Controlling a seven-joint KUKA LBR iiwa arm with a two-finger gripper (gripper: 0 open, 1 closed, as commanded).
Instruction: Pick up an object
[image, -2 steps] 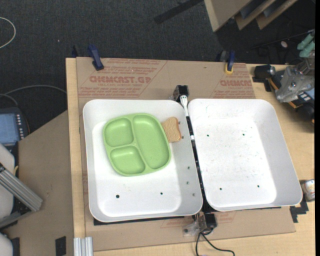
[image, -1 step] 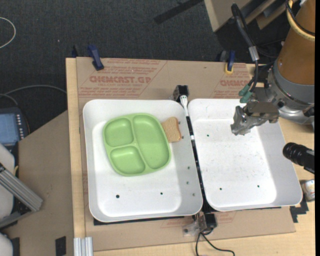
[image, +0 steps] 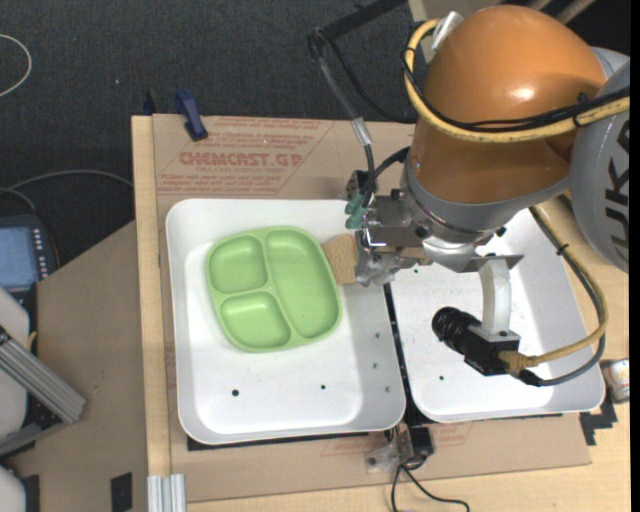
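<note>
Gripper (image: 372, 262): low over the seam between the two bins, at the right edge of the green plate; fingers hidden under the wrist housing, so cannot tell whether apart or together.
Brown object (image: 342, 258): small tan piece just right of the green plate's rim, touching or nearly touching the gripper's left side; whether it sits between the fingers is unclear.
Green plate (image: 272, 288): three-compartment tray, flat in the left bin, upper middle of it; compartments bare.
Left bin (image: 280, 400): white, shallow; holds the green plate.
Right bin (image: 480, 395): white, directly right of the green plate's bin; largely covered by the arm.
Arm (image: 490, 100): orange band and grey body above and right of the green plate.
Black cable fitting (image: 470, 340): right of the green plate, over the right bin, yellow hose attached.
</note>
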